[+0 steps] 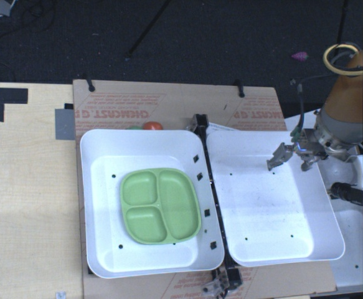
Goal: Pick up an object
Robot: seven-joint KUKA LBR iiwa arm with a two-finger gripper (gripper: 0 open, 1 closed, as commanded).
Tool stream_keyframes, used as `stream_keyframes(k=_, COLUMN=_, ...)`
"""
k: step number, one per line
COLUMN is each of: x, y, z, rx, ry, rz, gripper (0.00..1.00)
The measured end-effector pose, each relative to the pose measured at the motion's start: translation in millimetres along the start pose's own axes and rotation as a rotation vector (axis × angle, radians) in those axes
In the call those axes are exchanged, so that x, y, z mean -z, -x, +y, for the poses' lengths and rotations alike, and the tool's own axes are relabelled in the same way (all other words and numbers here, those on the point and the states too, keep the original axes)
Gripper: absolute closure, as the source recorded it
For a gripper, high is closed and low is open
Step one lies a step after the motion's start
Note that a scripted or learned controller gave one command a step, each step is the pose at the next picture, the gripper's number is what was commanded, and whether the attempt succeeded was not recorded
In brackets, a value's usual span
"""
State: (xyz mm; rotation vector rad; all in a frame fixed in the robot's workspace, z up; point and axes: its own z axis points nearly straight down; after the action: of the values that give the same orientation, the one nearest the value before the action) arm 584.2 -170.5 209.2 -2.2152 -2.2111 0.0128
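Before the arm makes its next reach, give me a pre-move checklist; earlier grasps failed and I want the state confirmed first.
1. Target located: ok. A green divided plate lies flat in the left bin.
2. Gripper over the target: not ok. It is above the right bin, near its far right side.
3. Object between the fingers: not ok, none seen there.
4. Path to the plate: ok. Only the black divider between the bins lies in between.
5. Other candidates: cannot tell. Something red sits behind the left bin's far rim, partly hidden.
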Motion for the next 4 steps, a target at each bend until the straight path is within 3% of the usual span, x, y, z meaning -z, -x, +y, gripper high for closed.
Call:
stream_keyframes(k=1, x=7.0, y=0.2, z=2.8, rx=0.002, ry=0.013, rz=-0.003, gripper=0.00)
stream_keyframes(k=3, x=-99.5, y=4.5, z=3.3, rx=0.001, ry=0.008, rz=-0.001, gripper=0.00)
stream_keyframes(k=4, x=-122.8, y=3.2, z=3.3, rx=0.001, ry=0.009, rz=-0.001, gripper=0.00)
